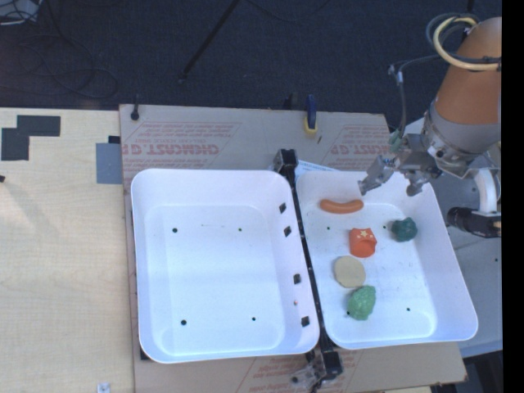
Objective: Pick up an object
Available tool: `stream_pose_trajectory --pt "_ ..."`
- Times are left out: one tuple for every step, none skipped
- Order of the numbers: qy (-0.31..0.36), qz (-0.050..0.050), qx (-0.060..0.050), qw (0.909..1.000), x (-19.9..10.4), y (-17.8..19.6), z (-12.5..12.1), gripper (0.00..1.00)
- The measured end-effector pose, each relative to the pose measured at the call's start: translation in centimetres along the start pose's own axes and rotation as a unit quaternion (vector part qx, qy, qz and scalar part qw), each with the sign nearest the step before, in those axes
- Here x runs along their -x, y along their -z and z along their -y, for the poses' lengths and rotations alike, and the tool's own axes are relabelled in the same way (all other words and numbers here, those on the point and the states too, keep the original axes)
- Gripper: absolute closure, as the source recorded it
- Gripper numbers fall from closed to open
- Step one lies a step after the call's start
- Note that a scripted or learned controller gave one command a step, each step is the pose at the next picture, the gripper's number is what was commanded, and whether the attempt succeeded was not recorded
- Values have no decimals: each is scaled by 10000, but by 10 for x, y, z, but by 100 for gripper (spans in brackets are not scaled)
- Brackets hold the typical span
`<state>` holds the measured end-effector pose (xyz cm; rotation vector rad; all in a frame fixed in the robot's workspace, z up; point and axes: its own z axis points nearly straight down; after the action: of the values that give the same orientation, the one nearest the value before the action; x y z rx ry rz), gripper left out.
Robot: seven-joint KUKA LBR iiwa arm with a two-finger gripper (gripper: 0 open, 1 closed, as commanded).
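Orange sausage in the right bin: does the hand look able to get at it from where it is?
Probably yes. The hand hangs just above and to the right of the orange sausage, which lies alone near the right bin's far end, apart from the red block, with nothing over it.

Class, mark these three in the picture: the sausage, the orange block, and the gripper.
sausage (341, 206), camera view, middle of its length.
orange block (363, 241), camera view, centre of its top face.
gripper (395, 184), camera view, midway between its fingertips.
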<state>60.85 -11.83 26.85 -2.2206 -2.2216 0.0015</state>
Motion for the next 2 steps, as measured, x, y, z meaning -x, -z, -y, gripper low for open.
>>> stream_pose_trajectory --pt "-3 6 58 10000 -15 -164 6 0" --pt "-30 27 52 10000 -12 -155 6 100"
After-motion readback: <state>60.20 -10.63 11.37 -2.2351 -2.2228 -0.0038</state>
